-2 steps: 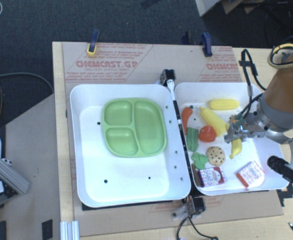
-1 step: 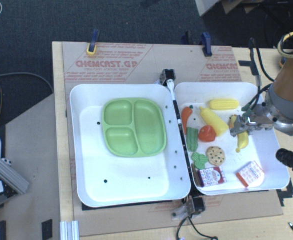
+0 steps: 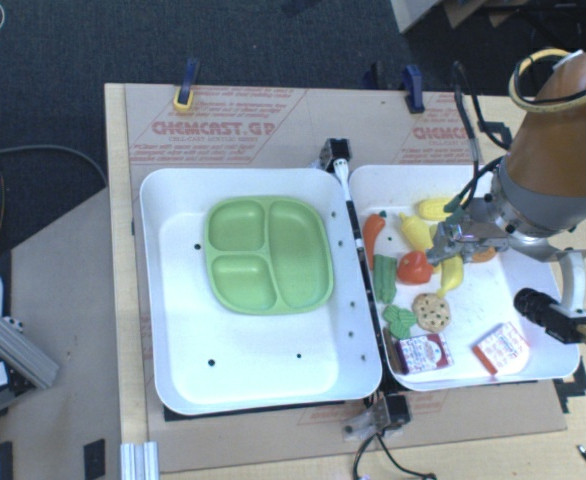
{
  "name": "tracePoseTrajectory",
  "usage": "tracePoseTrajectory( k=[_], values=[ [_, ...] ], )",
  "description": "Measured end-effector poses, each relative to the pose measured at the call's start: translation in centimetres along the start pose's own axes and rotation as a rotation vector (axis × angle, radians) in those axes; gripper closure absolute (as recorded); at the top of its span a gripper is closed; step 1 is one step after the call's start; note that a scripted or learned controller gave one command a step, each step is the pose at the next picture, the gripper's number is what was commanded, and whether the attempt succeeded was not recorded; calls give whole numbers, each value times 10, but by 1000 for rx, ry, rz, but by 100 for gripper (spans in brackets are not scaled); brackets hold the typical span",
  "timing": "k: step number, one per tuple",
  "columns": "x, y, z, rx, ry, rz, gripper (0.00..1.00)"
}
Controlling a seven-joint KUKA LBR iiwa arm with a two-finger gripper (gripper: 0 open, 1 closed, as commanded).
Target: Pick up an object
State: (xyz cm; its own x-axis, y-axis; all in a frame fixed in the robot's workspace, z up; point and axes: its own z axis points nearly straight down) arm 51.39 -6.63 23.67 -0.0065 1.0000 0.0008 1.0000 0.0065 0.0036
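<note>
Robot tool (image 3: 449, 246), its opening impossible to judge, hangs over crowded toy food in the right bin (image 3: 533, 368) near the surface's right edge, beside a red tomato (image 3: 414, 267), where tight packing could spoil any grasp.

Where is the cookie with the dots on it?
The cookie lies in the right bin, near its lower left part. It sits just below the red tomato, with a green toy at its left.
</note>
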Motion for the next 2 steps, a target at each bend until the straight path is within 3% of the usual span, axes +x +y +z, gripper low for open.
tracePoseTrajectory(
  k=[2],
  values=[
    [115,17,7,2,0,0,100]
  ],
)
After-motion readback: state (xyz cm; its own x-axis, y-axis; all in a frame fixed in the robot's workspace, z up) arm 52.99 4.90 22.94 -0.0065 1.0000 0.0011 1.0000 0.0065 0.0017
